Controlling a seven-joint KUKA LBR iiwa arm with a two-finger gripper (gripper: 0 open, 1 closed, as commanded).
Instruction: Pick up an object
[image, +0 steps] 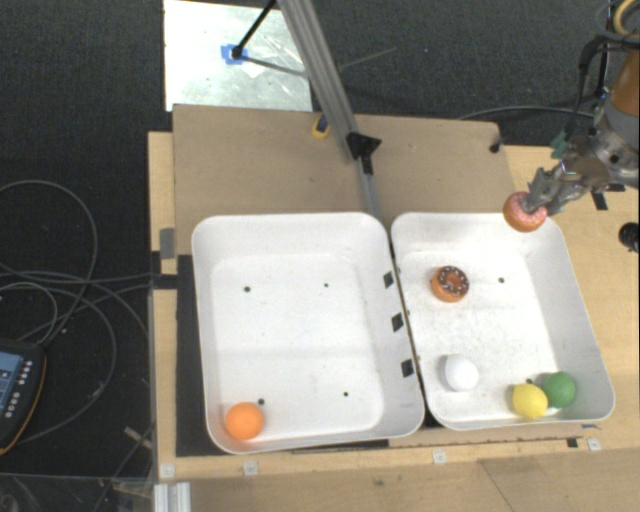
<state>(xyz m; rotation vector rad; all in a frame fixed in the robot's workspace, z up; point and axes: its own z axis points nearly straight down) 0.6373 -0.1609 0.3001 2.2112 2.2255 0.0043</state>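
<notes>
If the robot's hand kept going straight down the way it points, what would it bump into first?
The hand holds a pink donut and points down-left. That donut would probably touch the right bin near its top right corner first, though height is hard to judge.

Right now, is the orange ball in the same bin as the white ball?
No, the orange ball lies in the left bin; the white ball in the right bin.

A: Where does the camera sit?
B: High above the counter (460, 150), tilted down, both white bins (300, 230) whole in frame.
A: Close in?
B: No, set back; surrounding floor (80, 100) shows too.
</notes>
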